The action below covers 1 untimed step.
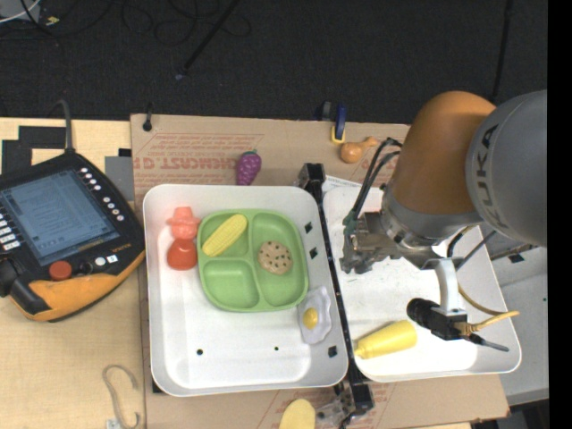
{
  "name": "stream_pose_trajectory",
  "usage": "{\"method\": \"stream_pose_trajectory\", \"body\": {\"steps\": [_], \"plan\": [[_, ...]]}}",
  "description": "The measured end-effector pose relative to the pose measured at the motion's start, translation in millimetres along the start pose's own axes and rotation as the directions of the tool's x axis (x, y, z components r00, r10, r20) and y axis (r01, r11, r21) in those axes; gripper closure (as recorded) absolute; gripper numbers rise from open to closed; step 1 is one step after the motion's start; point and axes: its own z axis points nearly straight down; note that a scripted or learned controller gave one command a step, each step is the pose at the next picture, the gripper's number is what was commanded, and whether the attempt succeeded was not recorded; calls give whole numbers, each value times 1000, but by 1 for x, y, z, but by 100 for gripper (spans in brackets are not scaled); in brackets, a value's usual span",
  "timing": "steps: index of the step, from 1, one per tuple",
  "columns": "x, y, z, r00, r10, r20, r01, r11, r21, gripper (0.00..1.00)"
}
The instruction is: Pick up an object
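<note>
We judge the yellow bottle, lying at six o'clock in the right bin, light, smooth plastic; grip across its body. The jaws hang at nine o'clock there; we cannot tell their state. The left bin holds a green tray with corn and cookie.

A teach pendant lies left of the bins on the bench; a metal carabiner lies near its front-left corner
</note>
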Motion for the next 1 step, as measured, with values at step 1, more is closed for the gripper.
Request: {"method": "stream_pose_trajectory", "body": {"steps": [1], "plan": [[44,-6,10,1000,1,1,-1,1000,1,100]]}}
